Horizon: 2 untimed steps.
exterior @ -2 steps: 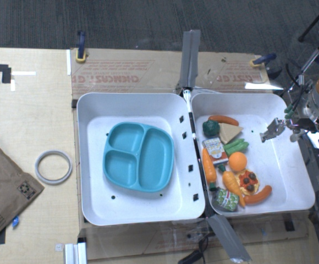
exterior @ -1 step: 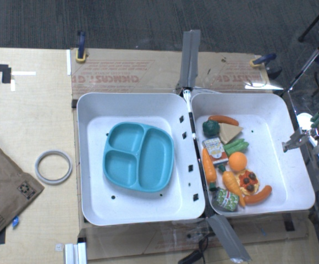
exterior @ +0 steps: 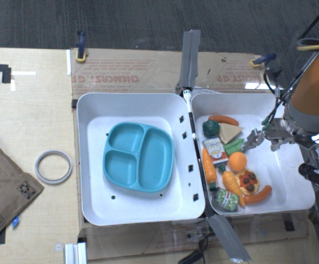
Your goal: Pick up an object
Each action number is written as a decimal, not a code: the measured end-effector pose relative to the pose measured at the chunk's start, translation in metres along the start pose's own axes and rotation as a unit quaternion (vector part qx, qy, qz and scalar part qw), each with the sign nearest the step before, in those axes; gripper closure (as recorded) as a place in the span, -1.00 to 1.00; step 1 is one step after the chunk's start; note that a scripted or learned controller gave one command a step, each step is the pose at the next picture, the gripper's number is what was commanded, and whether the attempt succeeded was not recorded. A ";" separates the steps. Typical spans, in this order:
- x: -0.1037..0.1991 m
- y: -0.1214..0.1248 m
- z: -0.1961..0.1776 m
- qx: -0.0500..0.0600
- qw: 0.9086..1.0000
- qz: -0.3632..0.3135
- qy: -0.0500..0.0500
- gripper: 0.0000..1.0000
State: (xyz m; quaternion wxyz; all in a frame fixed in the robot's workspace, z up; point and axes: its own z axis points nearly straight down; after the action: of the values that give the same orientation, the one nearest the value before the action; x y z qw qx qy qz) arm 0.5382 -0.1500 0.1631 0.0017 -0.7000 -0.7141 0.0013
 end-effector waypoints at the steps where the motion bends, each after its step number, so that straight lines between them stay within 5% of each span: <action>1: 0.027 0.035 0.038 -0.001 1.000 -0.014 -0.001 -1.00; 2: 0.001 0.029 0.068 -0.005 1.000 -0.027 0.000 -1.00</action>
State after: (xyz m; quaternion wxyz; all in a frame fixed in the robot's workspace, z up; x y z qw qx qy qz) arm 0.5672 -0.1488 0.0947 -0.0022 -0.6804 -0.7329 -0.0021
